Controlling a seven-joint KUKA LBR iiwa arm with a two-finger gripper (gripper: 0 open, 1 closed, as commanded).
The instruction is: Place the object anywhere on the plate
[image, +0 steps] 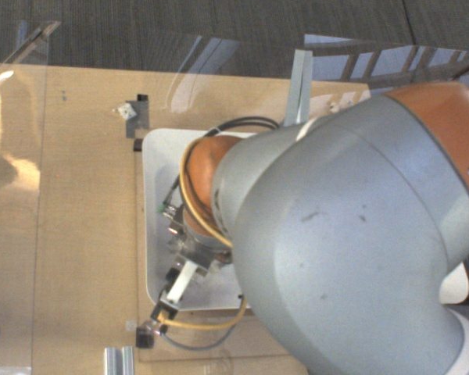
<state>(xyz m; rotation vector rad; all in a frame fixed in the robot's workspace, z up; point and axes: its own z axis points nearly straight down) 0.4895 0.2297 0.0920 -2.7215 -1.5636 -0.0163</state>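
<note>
Over the white bin [152,209], the big grey arm [336,241] hangs low and covers most of what lies beneath it.

From where I stand, the tool [189,247] points down at the bin's floor, with the orange band [207,166] of the wrist just behind it. I cannot tell whether the tool is released or clenched, since the arm's own bulk covers it from above. The bin's wall runs just to the tool's left in the view, and pale wooden worktop [70,225] stretches away beyond that. A small black fitting [141,117] sits past the tool at the bin's far corner. Everything to the tool's right is hidden, so I cannot tell where the object or the plate lies.
</note>
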